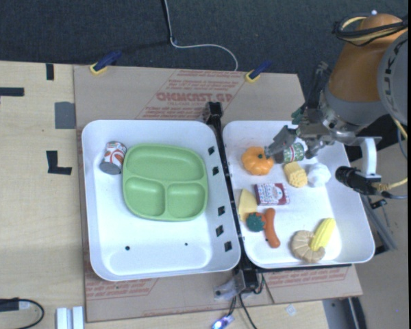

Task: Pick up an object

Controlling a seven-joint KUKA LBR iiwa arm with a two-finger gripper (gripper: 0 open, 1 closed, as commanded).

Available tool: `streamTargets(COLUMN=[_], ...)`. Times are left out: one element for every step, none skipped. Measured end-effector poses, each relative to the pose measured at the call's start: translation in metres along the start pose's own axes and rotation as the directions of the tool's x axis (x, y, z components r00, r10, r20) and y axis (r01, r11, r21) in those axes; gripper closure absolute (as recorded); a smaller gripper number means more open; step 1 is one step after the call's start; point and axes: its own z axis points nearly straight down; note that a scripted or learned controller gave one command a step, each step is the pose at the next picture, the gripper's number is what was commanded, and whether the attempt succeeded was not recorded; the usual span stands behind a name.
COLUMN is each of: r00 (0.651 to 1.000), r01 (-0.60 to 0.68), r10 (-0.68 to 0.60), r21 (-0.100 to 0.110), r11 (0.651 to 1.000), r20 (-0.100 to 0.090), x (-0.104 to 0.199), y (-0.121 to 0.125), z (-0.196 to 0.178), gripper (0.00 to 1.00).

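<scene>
Nearest the viewer, along the front wall of the right bin (356, 256), lie a corn cob (322, 234) resting against a round tan bread roll (303, 245), and a carrot (270, 228) with its green top (255, 221) toward the divider.

Behind them — mid-bin — sit a yellow cheese wedge (246, 202) and a small red-labelled packet (270, 194). Farther back are an orange pumpkin (257, 161), a second small corn piece (296, 175) and a white lump (319, 175).

The gripper (288, 146) hangs over the bin's rear half, just right of the pumpkin and just behind the small corn; whether it is spread or closed cannot be told, nor whether it has anything in it (a small green-and-white item (295, 151) shows at its tip).

The pumpkin is the likeliest target: round, with no long axis to align to, lying a little left of the tip. Room is tight there — small corn close on the right, packet in front — while the back wall leaves open floor behind.

The left bin (96, 204) holds a green divided plate (164, 181) and a can (112, 157).
</scene>
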Motion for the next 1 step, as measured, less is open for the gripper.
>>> streamTargets(r00=[1.000], r01=[-0.001], r10=[0.001], r21=[0.001], r11=[1.000], r20=[0.002], x=[0.0098], y=[-0.0333], z=[0.1447], gripper=[0.00])
